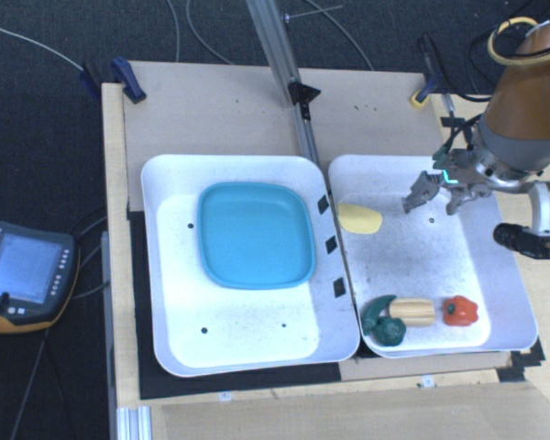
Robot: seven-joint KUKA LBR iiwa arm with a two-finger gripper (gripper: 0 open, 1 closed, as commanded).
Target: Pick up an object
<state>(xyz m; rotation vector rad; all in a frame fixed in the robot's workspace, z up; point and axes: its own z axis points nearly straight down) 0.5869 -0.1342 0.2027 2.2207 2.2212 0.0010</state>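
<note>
Hovering gripper (pixel 437 197) open, holding nothing; yellow object (pixel 359 219) lies near, to its left; right bin (pixel 495 273)

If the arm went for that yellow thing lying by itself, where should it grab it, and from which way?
Probably straight down from above, closing across its narrow middle. The yellow piece lies flat in the right bin, a short oval with its long side running left to right. It sits near the bin's left wall, so fingers closing front to back should avoid that wall. The gripper hovers to its right.
</note>
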